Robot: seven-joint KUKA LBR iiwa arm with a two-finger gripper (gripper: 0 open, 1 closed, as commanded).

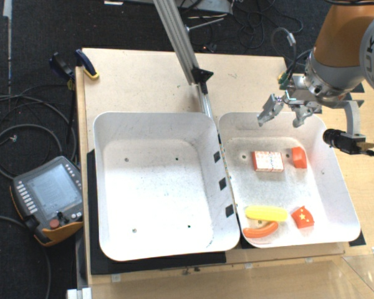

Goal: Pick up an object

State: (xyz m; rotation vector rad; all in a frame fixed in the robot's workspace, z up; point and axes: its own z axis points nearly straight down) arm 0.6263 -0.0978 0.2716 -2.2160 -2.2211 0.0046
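Camera view, taken from above at a slant. The desk (143,80) carries two shallow white bins set side by side, their inner rims touching along the middle.

The left bin (106,167) has a speckled white floor with a few small dark dots.

The right bin (336,192) holds five items. A pink-and-white block (268,161) lies near the centre of the bin, toward 12 o'clock. Just beside it at 3 o'clock is a small orange piece (298,157), apart from the block. Toward 6 o'clock a yellow banana-shaped piece (266,213) lies across the top of an orange curved piece (260,230), the two touching. At 3 o'clock from that pair, near but apart, sits a small red-orange block with a yellow mark (303,217).

The arm (346,39) enters from the upper right; its orange band is visible above the wrist. The gripper (285,114) hangs over the far rim of the right bin, at 12 o'clock from the pink-and-white block and well apart from it. The jaws stand spread, one finger (268,112) to the left and the other to the right, with nothing between them.

A slanted metal pole (177,33) crosses the desk's far side. A control pendant (47,198) lies on the floor at 9 o'clock from the bins, with cables (25,114) nearby.
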